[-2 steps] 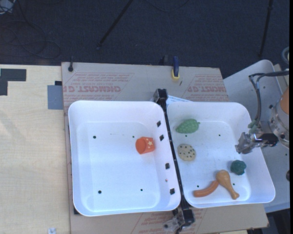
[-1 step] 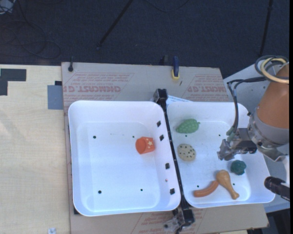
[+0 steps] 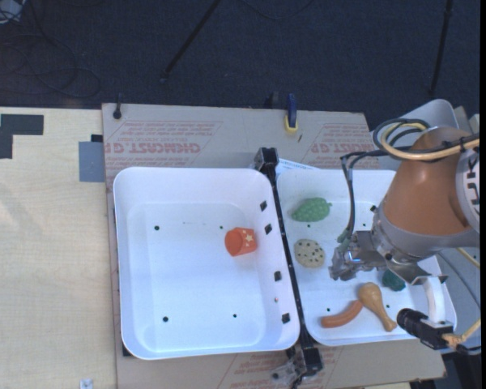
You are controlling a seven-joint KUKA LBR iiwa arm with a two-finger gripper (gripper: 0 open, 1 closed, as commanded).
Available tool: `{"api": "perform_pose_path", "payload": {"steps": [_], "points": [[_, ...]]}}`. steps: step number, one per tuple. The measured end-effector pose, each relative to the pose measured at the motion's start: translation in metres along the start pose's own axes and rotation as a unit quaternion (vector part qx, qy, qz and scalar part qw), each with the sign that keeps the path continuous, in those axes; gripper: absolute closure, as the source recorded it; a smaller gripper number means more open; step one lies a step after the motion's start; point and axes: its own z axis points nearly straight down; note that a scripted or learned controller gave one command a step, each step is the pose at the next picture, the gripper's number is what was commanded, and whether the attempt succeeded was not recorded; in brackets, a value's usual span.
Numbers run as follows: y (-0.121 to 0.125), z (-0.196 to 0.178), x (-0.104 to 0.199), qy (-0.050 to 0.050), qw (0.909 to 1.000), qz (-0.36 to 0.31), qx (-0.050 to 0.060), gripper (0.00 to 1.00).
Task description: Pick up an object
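While the gripper [image 3: 346,264] hangs low in the right bin [image 3: 328,335], near the cookie [image 3: 310,253], drumstick [image 3: 375,301] and sausage [image 3: 341,315], its grip cannot be told and nothing shows as lifted, so I judge the pick not yet done.

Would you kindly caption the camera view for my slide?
Arm's gripper low in the right bin among cookie, drumstick and sausage; an orange cup lies in the left bin.
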Motion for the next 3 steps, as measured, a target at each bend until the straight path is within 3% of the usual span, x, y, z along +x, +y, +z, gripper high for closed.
{"api": "perform_pose_path", "payload": {"steps": [1, 2, 3], "points": [[-0.005, -0.04, -0.1, -0.004, 1.0, 0.006, -0.005, 1.0], [0.086, -0.044, -0.059, -0.001, 1.0, -0.002, -0.007, 1.0], [0.017, -0.057, 0.009, 0.001, 1.0, -0.001, -0.002, 1.0]]}}
